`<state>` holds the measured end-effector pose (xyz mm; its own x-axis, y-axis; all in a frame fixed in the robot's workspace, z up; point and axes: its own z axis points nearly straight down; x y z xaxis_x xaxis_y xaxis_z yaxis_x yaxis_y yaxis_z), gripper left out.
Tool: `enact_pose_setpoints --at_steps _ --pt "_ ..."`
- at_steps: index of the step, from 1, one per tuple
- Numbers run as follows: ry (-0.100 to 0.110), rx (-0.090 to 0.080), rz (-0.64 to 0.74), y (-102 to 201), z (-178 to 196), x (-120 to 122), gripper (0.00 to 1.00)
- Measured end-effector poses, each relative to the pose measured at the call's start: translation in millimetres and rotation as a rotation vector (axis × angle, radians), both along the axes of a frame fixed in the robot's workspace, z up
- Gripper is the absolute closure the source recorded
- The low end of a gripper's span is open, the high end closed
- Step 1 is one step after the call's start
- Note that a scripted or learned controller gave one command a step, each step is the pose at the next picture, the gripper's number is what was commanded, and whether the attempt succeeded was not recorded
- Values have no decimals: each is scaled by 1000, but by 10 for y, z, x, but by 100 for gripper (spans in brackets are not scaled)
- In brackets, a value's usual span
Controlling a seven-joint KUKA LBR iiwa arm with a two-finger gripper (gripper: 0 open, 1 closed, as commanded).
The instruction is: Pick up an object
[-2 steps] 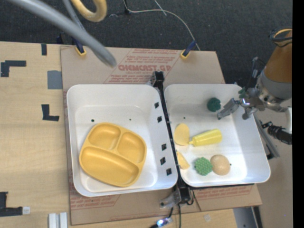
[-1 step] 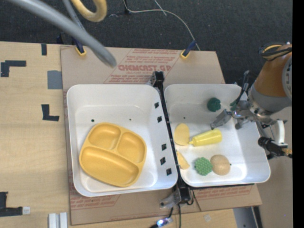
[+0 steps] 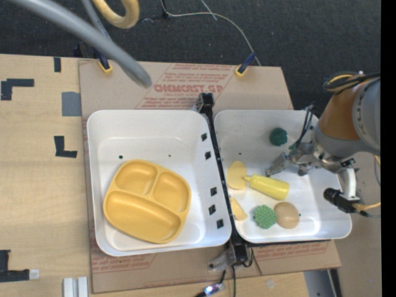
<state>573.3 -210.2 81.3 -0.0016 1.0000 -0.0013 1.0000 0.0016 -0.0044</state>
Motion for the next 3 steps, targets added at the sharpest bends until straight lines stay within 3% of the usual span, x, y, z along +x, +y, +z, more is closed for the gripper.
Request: enact_pose_setpoints --at_steps 1,3 --pt "-1 -1 1 -4 108 12 100" --pt "-4 2 2 103 930 111 100"
